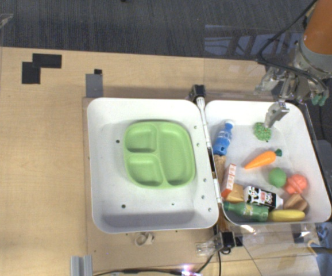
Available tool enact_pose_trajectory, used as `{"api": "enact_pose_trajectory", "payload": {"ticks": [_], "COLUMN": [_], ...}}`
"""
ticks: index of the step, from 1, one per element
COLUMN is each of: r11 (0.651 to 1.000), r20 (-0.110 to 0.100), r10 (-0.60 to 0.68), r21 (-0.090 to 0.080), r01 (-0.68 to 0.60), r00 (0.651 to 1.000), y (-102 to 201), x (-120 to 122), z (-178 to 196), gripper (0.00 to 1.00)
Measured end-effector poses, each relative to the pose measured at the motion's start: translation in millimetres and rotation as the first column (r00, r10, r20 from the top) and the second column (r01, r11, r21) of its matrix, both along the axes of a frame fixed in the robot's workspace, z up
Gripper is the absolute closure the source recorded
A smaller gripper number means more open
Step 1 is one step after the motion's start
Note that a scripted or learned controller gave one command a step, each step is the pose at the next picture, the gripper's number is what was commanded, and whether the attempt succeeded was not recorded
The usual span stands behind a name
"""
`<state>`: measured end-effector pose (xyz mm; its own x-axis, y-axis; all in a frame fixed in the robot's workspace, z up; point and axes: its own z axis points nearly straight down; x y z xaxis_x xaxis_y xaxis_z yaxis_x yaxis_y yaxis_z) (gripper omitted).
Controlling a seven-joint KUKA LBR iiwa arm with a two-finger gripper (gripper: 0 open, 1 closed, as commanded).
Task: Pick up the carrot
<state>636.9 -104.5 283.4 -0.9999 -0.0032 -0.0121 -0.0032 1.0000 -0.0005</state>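
Carrot (260, 160) lies in right bin (304, 125) among toys; left bin (100, 154) holds green tray (157, 154); fingers' (276, 115) spread unclear.

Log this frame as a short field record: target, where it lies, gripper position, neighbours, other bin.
target: carrot, lying free on the floor of the right bin
gripper: gripper above the bin's far part, over the broccoli, apart from the carrot
neighbours: blue bottle to the carrot's left, green ball and banana nearer the camera
other bin: left bin holds a green divided plate
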Motion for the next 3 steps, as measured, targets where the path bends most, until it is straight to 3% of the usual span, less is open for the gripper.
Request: {"api": "enact_pose_trajectory", "payload": {"ticks": [1, 2, 3], "r11": [0.985, 0.963, 1.0], "r20": [-0.009, 0.006, 0.008], "r10": [0.174, 0.269, 0.027], "r21": [0.0, -0.008, -0.006], "r01": [-0.174, -0.269, -0.027], "r00": [0.985, 0.963, 1.0], "y": [-55.1, -82.3, -53.6], "x": [-69.7, -107.9, -129.6], "z": [-134.7, -193.3, -192.6], "gripper": [0.0, 0.0, 0.0]}}
